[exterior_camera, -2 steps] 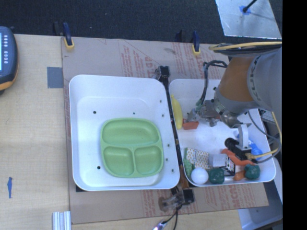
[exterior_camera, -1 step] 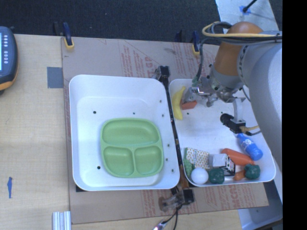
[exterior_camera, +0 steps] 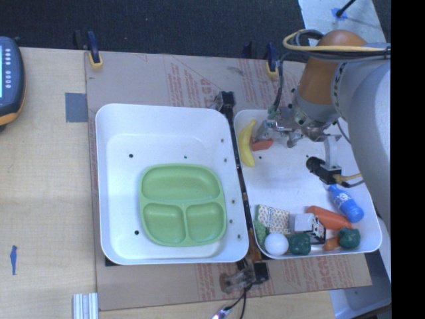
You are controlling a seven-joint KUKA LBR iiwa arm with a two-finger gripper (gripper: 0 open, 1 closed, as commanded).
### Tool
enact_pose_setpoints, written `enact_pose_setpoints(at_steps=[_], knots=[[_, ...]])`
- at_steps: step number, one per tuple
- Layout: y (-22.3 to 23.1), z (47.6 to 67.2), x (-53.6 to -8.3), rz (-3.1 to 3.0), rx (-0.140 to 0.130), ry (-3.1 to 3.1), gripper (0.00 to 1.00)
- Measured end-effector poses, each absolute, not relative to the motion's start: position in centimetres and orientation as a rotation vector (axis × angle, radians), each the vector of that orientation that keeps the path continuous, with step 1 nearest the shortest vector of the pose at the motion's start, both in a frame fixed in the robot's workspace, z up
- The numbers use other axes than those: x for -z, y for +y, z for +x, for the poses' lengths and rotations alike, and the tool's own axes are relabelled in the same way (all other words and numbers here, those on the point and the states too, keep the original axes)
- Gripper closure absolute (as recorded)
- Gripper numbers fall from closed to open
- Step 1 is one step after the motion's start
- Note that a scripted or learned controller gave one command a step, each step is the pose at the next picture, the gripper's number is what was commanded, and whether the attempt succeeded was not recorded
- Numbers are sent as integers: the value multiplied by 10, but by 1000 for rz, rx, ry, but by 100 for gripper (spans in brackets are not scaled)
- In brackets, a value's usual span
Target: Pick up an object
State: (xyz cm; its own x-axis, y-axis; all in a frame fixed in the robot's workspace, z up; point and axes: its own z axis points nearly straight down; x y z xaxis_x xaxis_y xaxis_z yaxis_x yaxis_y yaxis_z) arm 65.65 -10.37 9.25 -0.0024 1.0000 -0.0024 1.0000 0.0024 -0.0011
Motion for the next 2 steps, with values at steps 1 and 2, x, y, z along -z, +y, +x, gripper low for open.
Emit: enact_pose_setpoints(at_steps=[1,2], knots=[[-174,551,-92,2233,12,2221,0],[-170,557,-103,2218,3,2229,100]])
